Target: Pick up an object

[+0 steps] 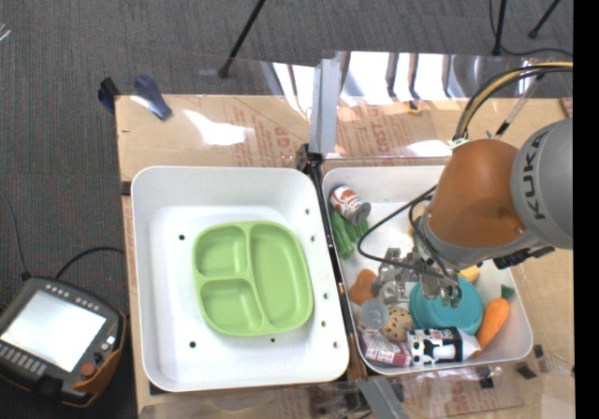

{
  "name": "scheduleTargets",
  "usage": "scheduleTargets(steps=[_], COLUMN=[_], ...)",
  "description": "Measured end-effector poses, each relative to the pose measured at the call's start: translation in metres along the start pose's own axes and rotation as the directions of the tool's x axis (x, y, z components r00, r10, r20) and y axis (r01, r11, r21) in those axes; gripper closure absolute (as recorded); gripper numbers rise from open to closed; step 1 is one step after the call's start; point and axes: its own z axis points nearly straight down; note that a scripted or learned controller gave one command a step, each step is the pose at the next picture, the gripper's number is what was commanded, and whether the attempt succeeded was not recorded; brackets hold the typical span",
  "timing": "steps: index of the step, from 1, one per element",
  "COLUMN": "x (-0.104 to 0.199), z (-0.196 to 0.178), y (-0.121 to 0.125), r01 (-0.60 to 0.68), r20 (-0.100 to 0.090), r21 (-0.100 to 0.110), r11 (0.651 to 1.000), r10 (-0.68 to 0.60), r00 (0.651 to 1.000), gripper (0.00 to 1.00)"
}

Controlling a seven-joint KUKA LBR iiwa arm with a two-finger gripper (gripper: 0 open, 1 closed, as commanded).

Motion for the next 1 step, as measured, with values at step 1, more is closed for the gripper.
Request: scheduleTargets(steps=[1], x=[-0.0152], z=[0.0004], y=[0.0088], r01=[-0.087], r20=[0.006], r21=[0.000], r11=[0.996], r10=[0.087], r00=[0.996], gripper=[1.00])
